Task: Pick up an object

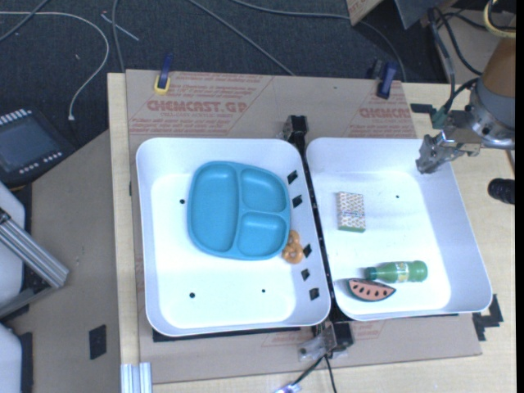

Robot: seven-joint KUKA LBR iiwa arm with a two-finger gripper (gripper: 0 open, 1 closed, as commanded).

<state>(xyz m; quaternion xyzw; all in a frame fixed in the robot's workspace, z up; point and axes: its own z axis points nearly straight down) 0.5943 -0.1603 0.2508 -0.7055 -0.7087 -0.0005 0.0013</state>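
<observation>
The right bin (442, 228) holds a small patterned block (351, 210) near its left side. A green bottle (399, 272) lies on its side toward the front. Just in front of the bottle lies a watermelon slice toy (369, 290). My gripper (429, 157) hangs over the bin's far right corner, well away from all three objects, with nothing seen between its fingers. In the left bin (164, 244) sits a blue divided plate (239, 210), and a small orange-brown toy (293, 249) rests at the plate's right front edge.
Black clips run along the divider (307, 219) between the two bins. Blue clamps (164, 79) (386, 78) hold the cardboard sheet at the back. Cables lie on the dark floor beyond the bench.
</observation>
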